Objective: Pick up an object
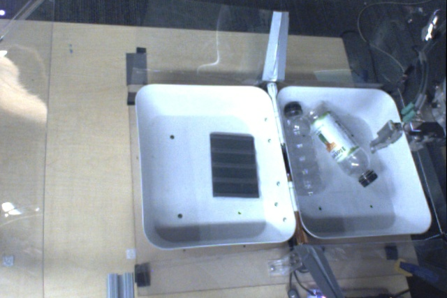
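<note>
Pale wooden bench (pixel 77 171) under both bins, dark carpet beyond its far edge. On my feed the left bin (pixel 160 157) carries a dark ribbed rectangular pad (pixel 235 164) near its middle. The right bin (pixel 405 213) holds two clear plastic bottles: one with a green and white label (pixel 338 142) lying diagonally, its black cap toward the near right, and a second clear bottle (pixel 301 152) lying along the bin's left wall, black cap at the far end. My gripper (pixel 388 134) sits low at the right bin's right side, just right of the labelled bottle. Nothing lies between its fingers; whether they are spread or closed I cannot tell.
</note>
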`<state>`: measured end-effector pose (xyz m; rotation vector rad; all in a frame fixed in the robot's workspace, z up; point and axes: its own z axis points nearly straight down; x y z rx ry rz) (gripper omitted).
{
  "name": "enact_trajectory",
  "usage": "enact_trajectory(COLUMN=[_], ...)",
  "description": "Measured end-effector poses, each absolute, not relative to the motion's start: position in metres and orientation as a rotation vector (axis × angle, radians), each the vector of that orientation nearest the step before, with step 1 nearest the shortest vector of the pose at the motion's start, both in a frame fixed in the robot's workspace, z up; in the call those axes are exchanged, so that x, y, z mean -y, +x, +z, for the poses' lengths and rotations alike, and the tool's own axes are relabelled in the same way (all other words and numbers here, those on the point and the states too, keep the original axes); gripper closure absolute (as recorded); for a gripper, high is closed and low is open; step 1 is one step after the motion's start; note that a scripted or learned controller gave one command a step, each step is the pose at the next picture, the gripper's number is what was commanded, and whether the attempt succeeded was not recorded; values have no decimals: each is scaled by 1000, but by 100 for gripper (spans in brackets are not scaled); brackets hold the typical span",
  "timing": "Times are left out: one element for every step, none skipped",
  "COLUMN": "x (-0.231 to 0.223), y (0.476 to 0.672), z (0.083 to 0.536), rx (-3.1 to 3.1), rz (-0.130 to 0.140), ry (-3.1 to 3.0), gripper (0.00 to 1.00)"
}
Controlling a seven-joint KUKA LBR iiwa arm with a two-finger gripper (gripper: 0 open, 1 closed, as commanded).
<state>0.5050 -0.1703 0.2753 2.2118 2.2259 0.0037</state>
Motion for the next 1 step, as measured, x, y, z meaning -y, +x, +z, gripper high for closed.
enact_trajectory(x=[182], y=[556], z=[175], rx=[-2246], rz=[2], ry=[2195], gripper=[0])
